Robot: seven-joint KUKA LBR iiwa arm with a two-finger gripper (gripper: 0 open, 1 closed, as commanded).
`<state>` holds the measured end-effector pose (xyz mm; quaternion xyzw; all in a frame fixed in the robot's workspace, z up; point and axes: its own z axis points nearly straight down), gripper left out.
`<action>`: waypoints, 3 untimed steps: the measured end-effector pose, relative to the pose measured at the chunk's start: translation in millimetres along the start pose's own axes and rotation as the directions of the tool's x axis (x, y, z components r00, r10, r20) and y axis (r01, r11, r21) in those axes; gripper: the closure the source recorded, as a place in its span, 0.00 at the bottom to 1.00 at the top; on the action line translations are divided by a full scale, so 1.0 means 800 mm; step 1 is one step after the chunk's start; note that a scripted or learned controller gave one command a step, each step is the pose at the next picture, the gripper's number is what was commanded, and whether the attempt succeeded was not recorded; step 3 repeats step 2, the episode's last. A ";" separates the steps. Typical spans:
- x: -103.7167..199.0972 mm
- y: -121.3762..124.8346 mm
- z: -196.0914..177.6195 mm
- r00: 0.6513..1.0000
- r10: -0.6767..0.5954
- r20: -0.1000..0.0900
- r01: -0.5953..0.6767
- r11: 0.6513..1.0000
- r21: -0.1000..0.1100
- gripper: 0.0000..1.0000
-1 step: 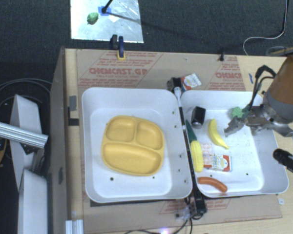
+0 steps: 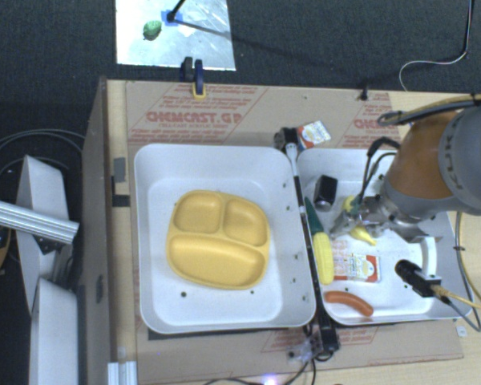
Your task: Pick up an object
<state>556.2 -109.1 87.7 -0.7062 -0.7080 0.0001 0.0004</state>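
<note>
The divided plate (image 2: 219,238) is pale yellow in a white bin (image 2: 216,305). The corn cob (image 2: 324,257) is yellow, the hot dog (image 2: 349,302) orange-red. The arm (image 2: 441,165) is grey with orange.

Arm (image 2: 457,163) cut off at right edge; yellow object (image 2: 361,233) partly hidden beneath wrist

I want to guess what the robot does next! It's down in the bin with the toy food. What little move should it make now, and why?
Probably a short drop straight down. The gripper hangs low in the right white bin, just above a small yellow object beside the yellow toy corn cob. Nothing is seen between its fingers, so it likely needs to get lower before closing.
</note>
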 end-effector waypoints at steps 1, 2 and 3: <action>-0.001 0.001 -0.013 1.000 -0.001 0.001 0.001 1.000 -0.003 1.00; 0.113 0.016 -0.122 1.000 -0.003 -0.001 0.003 1.000 -0.005 1.00; 0.113 0.016 -0.122 1.000 -0.003 -0.001 0.003 1.000 -0.005 1.00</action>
